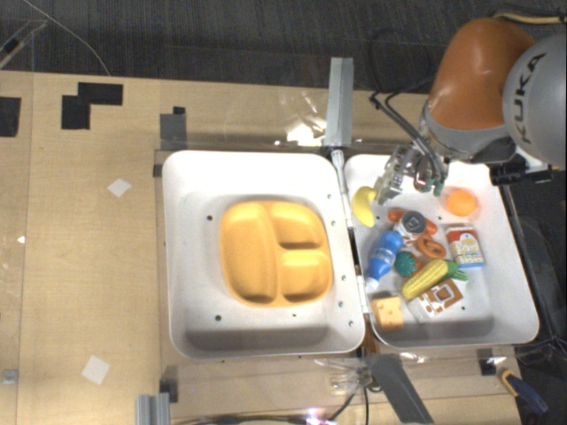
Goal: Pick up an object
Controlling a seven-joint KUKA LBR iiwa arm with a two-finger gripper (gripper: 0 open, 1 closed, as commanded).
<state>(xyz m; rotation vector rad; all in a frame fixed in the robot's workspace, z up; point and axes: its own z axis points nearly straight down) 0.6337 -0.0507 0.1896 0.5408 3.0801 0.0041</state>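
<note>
A: Any writing you can read?

B: "KUKA" in dark letters on the grey arm [532, 78], running down its casing at the right edge. The small carton [464, 246] and the flat packet [440, 298] carry print, but it is too small to make out.

A: Where is the pincer [390, 187]?

B: Over the far left part of the right bin [514, 326], tilted down towards a yellow lemon-like toy [363, 204]. Its tips are just beside that toy. Whether they are parted or closed I cannot tell, and I see nothing between them.

A: And the things to pick from?

B: All in the right bin: an orange ball [461, 203] near the far edge, a blue bottle [384, 252], a corn cob [425, 278], a green piece [407, 262], a pretzel-shaped piece [428, 247] and a cheese wedge [387, 311] at the near left corner. They lie clustered, several touching.

A: The left bin [182, 237]?

B: It holds a yellow divided tray [275, 251] in the middle. Both bins sit on the wooden desk [80, 237], which has black marks [89, 102] at its far left.
</note>
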